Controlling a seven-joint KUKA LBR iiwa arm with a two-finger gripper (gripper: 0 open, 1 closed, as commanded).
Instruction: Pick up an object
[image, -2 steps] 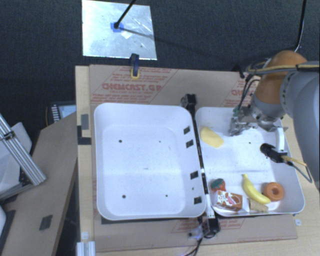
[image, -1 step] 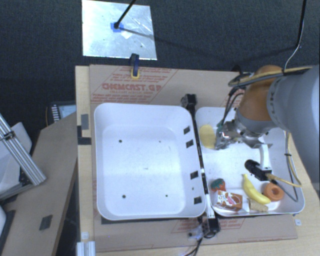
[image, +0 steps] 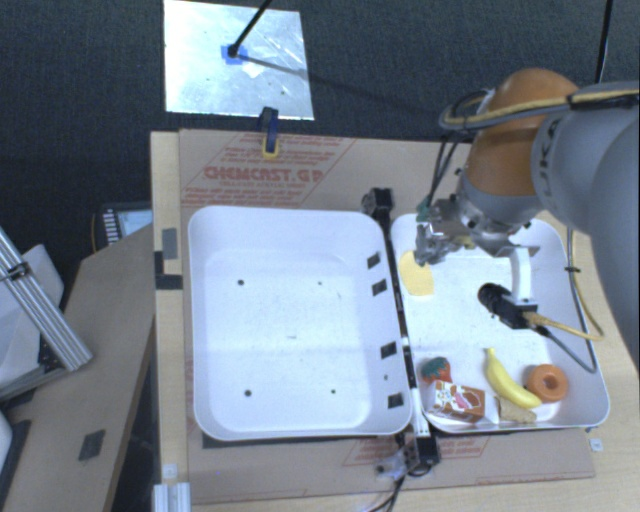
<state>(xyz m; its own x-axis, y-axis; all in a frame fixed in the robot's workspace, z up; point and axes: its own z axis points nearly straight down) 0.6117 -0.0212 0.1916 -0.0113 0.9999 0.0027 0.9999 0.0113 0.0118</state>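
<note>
Gripper (image: 428, 250) low in right bin (image: 590, 400), just above pale yellow block (image: 419, 276), finger state unclear, banana (image: 505, 378) nearer front.

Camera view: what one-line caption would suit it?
Gripper poised over a pale yellow block in the right bin, banana nearby.

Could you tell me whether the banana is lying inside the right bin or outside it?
Inside. The banana lies flat on the floor of the right bin, near its front edge, between an orange ring-shaped object and a small red packet.

Robot lab: bench (image: 100, 330), paired white bins (image: 290, 330), aluminium framing (image: 40, 320).
</note>
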